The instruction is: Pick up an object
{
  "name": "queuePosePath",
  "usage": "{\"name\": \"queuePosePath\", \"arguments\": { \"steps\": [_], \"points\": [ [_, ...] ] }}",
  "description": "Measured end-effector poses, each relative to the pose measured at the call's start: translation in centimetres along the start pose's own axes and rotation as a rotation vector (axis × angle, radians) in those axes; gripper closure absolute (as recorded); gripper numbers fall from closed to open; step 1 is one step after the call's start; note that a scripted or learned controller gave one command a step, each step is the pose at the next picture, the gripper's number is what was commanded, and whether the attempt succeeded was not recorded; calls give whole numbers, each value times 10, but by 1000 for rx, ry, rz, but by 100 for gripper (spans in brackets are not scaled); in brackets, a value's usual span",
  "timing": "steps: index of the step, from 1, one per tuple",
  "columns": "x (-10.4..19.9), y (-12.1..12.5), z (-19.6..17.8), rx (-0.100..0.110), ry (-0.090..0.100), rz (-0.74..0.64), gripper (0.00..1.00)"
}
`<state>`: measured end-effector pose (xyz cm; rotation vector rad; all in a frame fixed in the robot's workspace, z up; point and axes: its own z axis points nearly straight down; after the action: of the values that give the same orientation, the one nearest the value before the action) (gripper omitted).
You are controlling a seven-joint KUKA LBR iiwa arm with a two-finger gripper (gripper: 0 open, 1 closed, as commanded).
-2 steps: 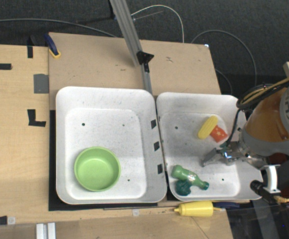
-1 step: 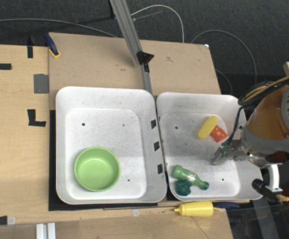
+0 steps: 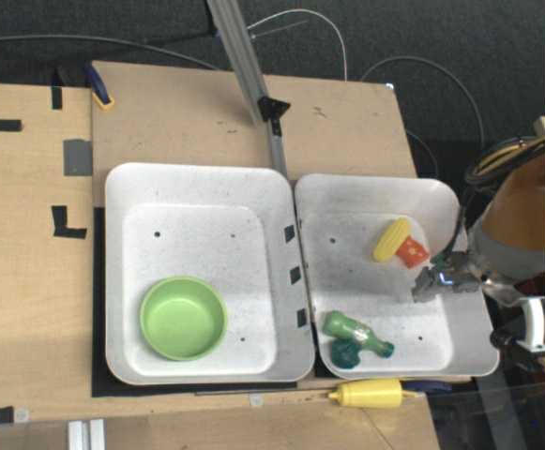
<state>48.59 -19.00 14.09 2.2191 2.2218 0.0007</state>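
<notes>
Nothing was lifted yet: I had the gripper [image 3: 433, 282] hovering at four o'clock of the yellow corn toy [image 3: 391, 238], its closure perhaps too blurred to tell.

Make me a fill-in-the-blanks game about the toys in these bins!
The green bowl sits in the ___ bin.
The toy corn is coloured ___.
The green bottle lies in the ___ bin.
The yellow bottle lies ___ the bins, on the bench.

Missing words: left; yellow; right; outside
</notes>
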Motion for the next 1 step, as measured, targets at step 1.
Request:
{"name": "queuePosePath", "arguments": {
  "steps": [1],
  "points": [
    [3, 1, -42, -1, 0, 0, 100]
  ]
}}
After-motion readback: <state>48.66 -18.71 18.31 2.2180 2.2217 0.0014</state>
